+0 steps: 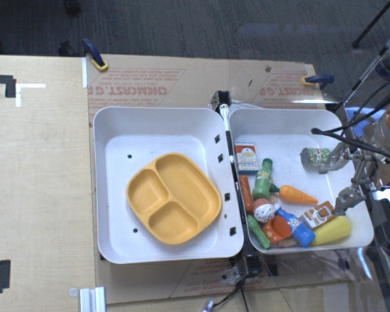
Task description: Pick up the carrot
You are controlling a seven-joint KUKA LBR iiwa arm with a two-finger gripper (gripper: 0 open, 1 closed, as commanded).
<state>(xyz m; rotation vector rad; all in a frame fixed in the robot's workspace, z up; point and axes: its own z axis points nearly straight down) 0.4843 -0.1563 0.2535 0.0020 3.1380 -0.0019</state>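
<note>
The arm is entering at the right edge, where its body is being cut off by the frame. The jaws [351,174] are sitting over the right side of the right bin [292,123], partly tangled with dark cables. Two metal fingers [346,200] are showing as spread apart, with nothing lying between them.

The carrot [298,194] is lying on the floor of the right bin, just to the left of the jaws and apart from them, its pointed end directed toward the jaws. A small green can [315,156] is lying on its side close to the upper finger; contact cannot be determined.

Below the jaws, a yellow banana-shaped item [333,230] is resting against the near wall of the bin, with a small brown carton [318,212] just above it. Farther left of the jaws, a cluster is crowding the bin's left side: a white-and-red box [246,157], a green bottle [264,179], a blue block [300,231], a round white-and-red item [264,208] and several red and green pieces that overlap and are hard to identify.

The left bin [117,174], well away from the jaws, is holding a yellow divided plate [173,197] with three compartments. Both bins are sitting on cardboard on the desk [32,174].
</note>
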